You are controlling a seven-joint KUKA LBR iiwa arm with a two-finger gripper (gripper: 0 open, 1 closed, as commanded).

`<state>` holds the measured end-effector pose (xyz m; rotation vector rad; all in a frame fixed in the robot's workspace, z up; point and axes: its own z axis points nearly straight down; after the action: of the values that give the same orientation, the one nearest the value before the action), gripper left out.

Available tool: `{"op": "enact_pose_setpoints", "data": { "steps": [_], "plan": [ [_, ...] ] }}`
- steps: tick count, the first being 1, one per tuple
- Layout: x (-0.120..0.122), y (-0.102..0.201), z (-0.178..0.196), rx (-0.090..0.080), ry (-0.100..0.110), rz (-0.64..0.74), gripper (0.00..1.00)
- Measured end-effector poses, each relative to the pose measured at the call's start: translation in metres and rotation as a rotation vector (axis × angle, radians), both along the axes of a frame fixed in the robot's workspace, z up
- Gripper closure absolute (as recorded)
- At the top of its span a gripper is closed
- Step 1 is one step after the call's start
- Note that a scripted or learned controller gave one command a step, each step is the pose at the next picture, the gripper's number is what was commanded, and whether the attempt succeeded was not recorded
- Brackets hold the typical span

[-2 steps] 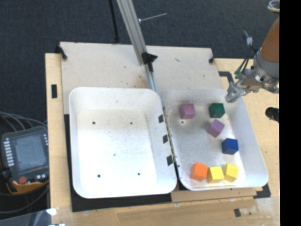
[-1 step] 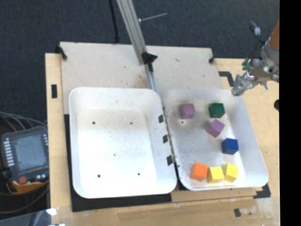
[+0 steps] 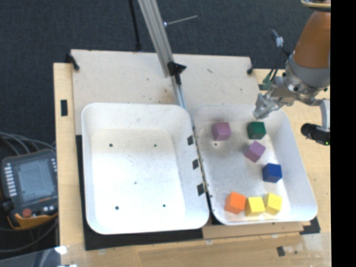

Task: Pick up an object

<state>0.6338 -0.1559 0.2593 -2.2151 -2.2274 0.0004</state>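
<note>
The right bin (image 3: 297, 166) holds several small blocks: a purple one (image 3: 221, 130), a green one (image 3: 256, 130), a second purple one (image 3: 255, 151), a blue one (image 3: 272, 172), an orange one (image 3: 235, 202) and two yellow ones (image 3: 256, 206) (image 3: 273, 203). My gripper (image 3: 261, 113) hangs at the bin's far right corner, just above and behind the green block. Nothing shows between its tips.
The left bin (image 3: 89, 149) sits beside the right one. A slanted metal pole (image 3: 158, 35) rises behind the bins. A handheld control pendant (image 3: 30, 185) lies off the bench at the left.
</note>
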Motion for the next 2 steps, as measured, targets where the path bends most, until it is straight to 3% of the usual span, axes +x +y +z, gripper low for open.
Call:
{"op": "enact_pose_setpoints", "data": {
  "steps": [2],
  "plan": [
    [-0.016, 0.097, -0.023, 0.001, 0.001, 0.000, 1.00]
  ]
}}
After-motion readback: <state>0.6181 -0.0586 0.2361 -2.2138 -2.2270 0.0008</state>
